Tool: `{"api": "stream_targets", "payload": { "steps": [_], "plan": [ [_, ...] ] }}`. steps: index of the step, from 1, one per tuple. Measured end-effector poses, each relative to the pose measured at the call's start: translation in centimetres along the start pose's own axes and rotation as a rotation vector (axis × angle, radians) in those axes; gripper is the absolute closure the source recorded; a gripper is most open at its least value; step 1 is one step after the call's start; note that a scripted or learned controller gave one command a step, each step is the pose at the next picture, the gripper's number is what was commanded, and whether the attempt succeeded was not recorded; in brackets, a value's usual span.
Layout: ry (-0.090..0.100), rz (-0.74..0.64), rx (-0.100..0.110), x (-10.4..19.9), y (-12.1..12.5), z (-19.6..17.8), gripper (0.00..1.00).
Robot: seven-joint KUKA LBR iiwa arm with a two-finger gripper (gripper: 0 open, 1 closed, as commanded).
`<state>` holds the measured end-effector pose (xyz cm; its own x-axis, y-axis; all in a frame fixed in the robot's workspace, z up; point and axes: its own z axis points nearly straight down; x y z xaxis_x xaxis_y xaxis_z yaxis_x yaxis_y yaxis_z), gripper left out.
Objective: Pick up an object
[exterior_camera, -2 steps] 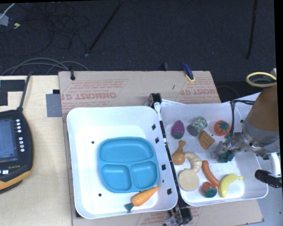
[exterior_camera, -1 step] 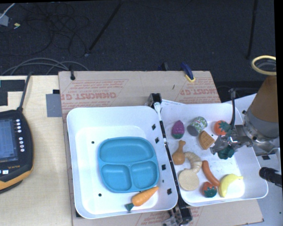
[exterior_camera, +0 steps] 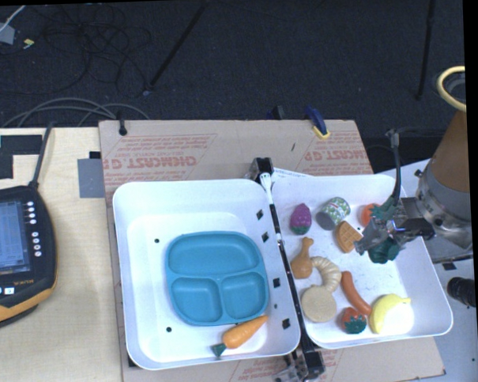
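Can't tell if my gripper [exterior_camera: 381, 239] has closed on anything, too dark and cluttered there. I'm hanging low in the right bin [exterior_camera: 421, 297], just past the orange wedge [exterior_camera: 348, 236] at my 9 o'clock, with a sausage [exterior_camera: 355, 292] and a lemon [exterior_camera: 391, 313] toward 6. Looks like the grasp step; next I'd lift straight up and check what comes along.
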<state>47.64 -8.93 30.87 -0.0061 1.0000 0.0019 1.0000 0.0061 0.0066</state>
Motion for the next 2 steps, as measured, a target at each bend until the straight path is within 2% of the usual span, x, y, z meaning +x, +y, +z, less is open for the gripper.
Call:
{"api": "stream_targets", "payload": {
  "steps": [1,2],
  "plan": [
    [0.002,-0.002,0.017,8.9,-0.2,7.5,1.0],
    [0.001,-0.002,0.002,15.1,0.1,-1.6,1.0]
  ]
}}
